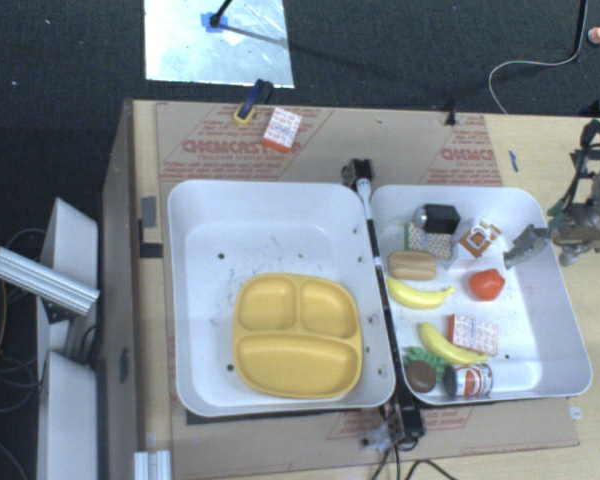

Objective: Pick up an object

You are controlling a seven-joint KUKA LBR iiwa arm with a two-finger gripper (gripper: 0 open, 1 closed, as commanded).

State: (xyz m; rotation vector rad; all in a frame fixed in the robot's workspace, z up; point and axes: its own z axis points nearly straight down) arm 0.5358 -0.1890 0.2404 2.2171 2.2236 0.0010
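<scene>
Dark carpet surrounds the bench (310, 138); its tool (528, 246), state unclear, hangs over the right bin (570, 338).

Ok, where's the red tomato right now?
The red tomato lies in the right bin, toward its far right side, just right of the upper banana and above the red-and-white box.

A shiny silver sheet (218, 26) lies on the dark floor at the upper left of the frame. A small red-and-white box (282, 128) rests on the brown board (310, 143) above the 2 bins, just beside a blue-and-yellow clip (251, 101).
</scene>
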